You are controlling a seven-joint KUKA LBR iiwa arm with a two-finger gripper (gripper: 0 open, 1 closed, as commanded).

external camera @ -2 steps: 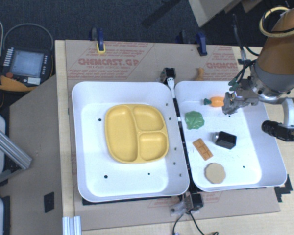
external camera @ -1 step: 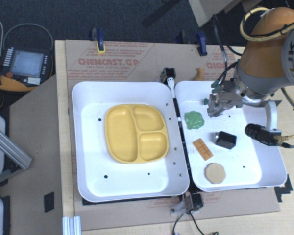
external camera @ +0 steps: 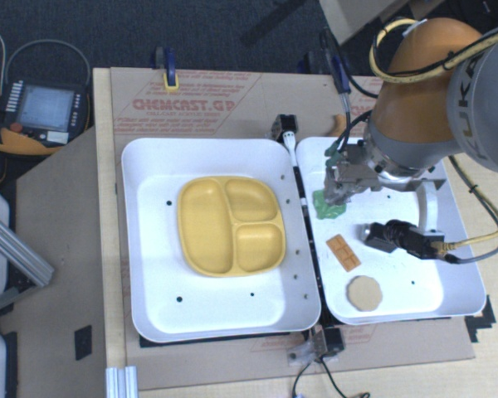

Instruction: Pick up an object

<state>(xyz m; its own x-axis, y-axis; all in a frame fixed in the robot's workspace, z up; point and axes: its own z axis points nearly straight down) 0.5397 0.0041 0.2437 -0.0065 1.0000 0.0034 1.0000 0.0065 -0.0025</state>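
A cardboard-covered bench (external camera: 191,98) bears two white bins. The left bin (external camera: 141,222) holds a yellow divided plate (external camera: 231,225). In the right bin (external camera: 456,280) the gripper (external camera: 336,187) hangs at a green thing (external camera: 330,207) by the left wall; how wide it stands cannot be told. Nearer lie a brown bar (external camera: 343,252) and a tan disc (external camera: 364,293).

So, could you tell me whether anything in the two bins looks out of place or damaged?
Nothing stands out. The yellow plate lies flat in the left bin; the green piece, brown bar and tan disc lie apart in the right bin, with the gripper at the green piece.
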